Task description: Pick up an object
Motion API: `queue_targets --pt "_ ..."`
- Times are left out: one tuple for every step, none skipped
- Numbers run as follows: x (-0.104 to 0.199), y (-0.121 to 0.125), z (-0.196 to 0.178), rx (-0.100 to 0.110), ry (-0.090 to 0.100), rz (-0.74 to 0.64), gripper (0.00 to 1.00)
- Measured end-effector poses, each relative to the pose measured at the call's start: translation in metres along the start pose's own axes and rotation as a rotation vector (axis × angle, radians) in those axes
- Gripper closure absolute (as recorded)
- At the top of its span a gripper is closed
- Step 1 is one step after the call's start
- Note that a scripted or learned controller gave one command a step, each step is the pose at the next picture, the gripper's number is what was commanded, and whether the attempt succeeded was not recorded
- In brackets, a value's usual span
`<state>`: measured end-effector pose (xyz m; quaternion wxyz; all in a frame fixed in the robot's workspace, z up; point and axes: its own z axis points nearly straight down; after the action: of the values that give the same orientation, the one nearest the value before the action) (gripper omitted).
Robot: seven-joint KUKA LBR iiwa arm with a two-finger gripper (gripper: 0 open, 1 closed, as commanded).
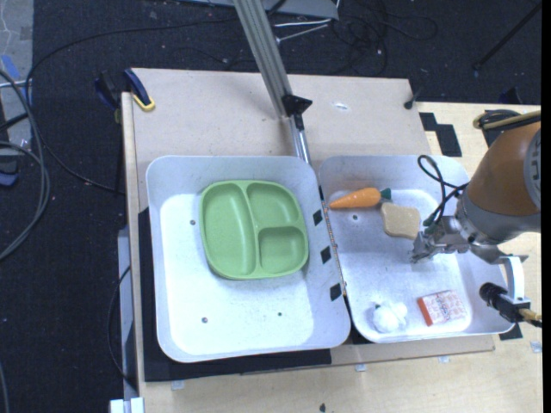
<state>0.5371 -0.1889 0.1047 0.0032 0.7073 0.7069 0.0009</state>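
grey claw [423,249] sits low beside the tan sponge [401,221]; its grip state is unreadable.

Got a divided plate [255,229] in the left bin [172,317], and carrot [355,199], sponge [401,221], packet [443,307] and wad [389,317] in the right bin [362,265].

arm [508,188] cropped at right edge
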Motion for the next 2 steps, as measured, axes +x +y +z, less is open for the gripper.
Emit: queue_targets --pt "0.002 -0.006 -0.047 0.002 0.002 -0.002 1.00" --pt "-0.006 -0.001 -0.094 0.001 0.001 -0.002 1.00"
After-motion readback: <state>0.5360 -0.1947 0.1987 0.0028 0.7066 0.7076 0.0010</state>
